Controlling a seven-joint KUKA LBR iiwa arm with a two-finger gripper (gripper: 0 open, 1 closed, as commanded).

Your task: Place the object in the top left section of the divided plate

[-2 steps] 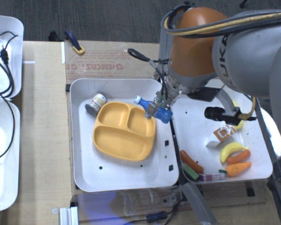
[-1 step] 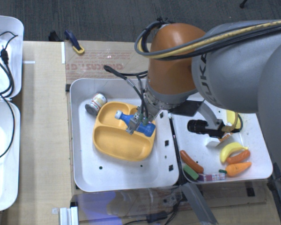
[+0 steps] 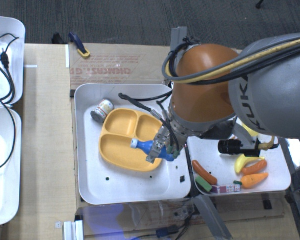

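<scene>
Presently my pincer [image 3: 160,152] stands low over the right-hand edge of the yellow plastic divided plate [image 3: 115,152], which lies in the left shallow white bin [image 3: 83,149].

Item 1, the task's thing: the small blue plastic bottle with a white cap [image 3: 143,145] lies on its side on the plate. Its cap points toward the view's left and sits over the large lower section, just below the ridge that bounds the two upper sections. Its body runs rightward beneath my pincer to the plate's rim. It is not in the top left section, which is bare.

Item 2, pincer state: my pincer covers the middle of the bottle, with blue showing on either side of it. Whether it is apart or clamped on the bottle, I cannot tell from this angle, nor whether the bottle is lifted off the plate.

Item 3, other contents of the left bin: a short silver tin with a pale label [image 3: 102,109] lies tilted just beside the plate's upper left rim.

Item 4, the right shallow white bin [image 3: 277,185]: a red sausage-shaped toy [image 3: 205,173], a yellow banana-shaped toy [image 3: 242,163] and an orange toy carrot [image 3: 253,180] lie near one another, well apart from the plate.
</scene>
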